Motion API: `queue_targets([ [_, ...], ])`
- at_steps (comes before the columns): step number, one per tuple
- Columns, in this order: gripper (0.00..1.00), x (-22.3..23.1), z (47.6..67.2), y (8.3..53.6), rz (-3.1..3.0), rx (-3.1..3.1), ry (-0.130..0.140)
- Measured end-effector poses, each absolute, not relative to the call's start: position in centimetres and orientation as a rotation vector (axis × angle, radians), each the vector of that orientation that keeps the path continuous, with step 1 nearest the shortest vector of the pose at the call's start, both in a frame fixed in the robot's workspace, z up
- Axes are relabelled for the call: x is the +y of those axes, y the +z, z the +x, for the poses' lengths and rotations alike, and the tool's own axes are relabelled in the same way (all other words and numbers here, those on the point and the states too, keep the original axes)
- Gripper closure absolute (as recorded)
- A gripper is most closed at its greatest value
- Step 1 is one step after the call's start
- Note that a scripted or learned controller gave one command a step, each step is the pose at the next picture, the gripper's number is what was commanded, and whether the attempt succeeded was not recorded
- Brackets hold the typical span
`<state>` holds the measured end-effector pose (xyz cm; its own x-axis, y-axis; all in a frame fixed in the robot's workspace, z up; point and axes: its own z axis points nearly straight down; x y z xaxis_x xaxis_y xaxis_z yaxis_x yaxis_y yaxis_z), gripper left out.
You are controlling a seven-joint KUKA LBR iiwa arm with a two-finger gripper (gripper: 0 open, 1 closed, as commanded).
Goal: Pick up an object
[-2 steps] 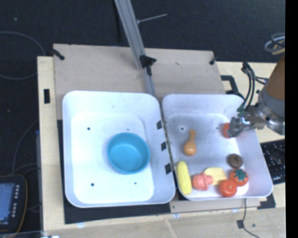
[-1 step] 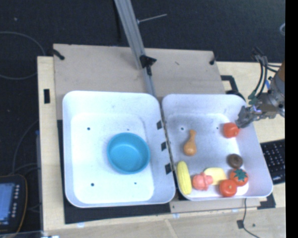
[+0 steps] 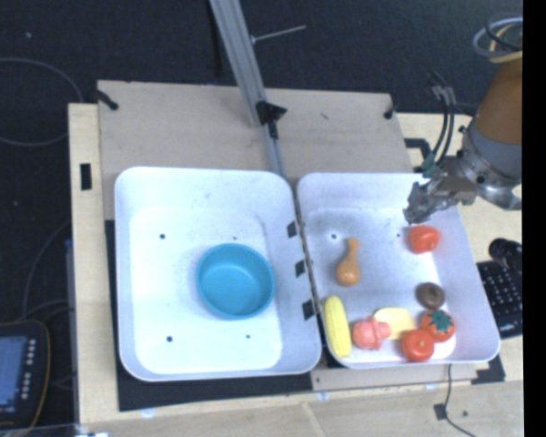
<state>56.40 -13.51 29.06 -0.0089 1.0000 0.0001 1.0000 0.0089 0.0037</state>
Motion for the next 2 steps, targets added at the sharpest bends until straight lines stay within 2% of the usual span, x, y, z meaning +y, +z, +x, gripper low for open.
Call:
queue_targets([
  [1,1.00,-9.7,58.9,28.4,2.212,2.226,0.001],
  [2,1.00,-5.4,60.2,26.7,2.217,2.232,-0.005],
])
